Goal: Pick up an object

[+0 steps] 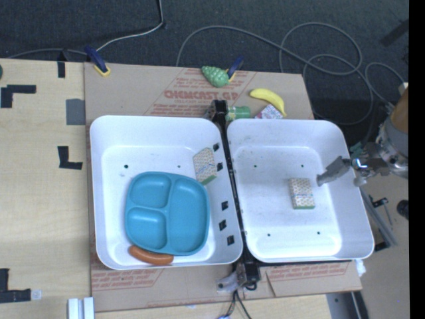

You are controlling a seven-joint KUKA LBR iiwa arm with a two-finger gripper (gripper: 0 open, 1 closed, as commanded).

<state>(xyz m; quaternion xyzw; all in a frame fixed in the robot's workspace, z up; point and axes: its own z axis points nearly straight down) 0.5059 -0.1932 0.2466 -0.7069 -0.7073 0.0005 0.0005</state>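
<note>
**Arm at the right bin's edge, sponge lying free**

Dark carpet with looping cables lies behind a pale wooden table (40,198), where a cardboard sheet carries two white bins. Of these, the left bin (109,135) holds a blue divided plate (166,212), an orange sausage (151,256) at its lower rim, and a patterned sponge leaning on the right wall (205,164). Within the right bin (332,241) lies a second patterned sponge (302,194), flat on the floor. Just right of it, apart, hangs the gripper (330,173), holding nothing; whether it is released or clenched cannot be told. A toy banana (268,100) sits beyond the bins.
</note>
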